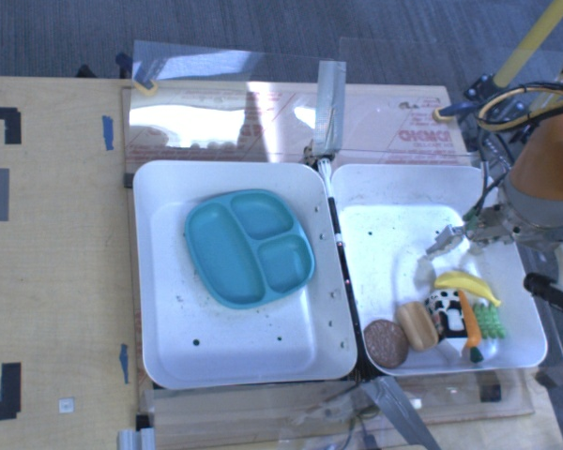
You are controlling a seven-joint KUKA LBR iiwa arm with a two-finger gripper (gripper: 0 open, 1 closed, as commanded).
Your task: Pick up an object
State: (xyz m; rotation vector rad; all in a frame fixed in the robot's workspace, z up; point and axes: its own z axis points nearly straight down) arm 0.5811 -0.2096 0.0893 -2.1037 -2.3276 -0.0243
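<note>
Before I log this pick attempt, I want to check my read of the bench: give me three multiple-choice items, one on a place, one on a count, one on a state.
1. Where does the blue plate lie?
A. left bin
B. right bin
C. on the bench outside the bins

2. How many compartments does it have?
A. two
B. three
C. five

3. How does the hand stand?
A. gripping the banana
B. resting on the plate
C. over the right bin, above the banana

Answers: 1 A, it sits in the left bin. 2 B, three hollows show. 3 C, it hovers apart from the banana.
</note>
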